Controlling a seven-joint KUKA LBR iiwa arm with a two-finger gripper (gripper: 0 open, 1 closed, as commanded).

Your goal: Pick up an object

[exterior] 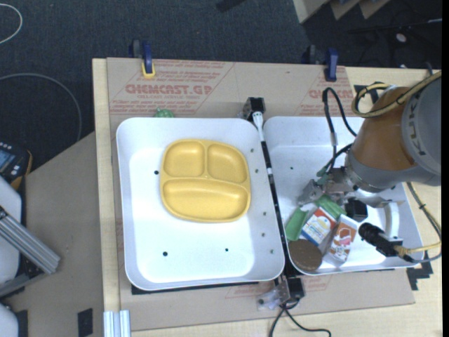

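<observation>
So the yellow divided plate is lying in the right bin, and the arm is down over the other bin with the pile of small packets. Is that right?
Not quite. The camera view shows the yellow divided plate lying in the left bin, not the right one. The rest stands: the arm is down over the other bin, where the pile of small packets lies.

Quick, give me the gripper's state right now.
Gripper: low in the right bin, above the pile of small packets; whether it holds anything cannot be told.

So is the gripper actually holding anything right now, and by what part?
Cannot be told: the gripper sits low over the right bin's clutter, its fingertips hidden.
</observation>
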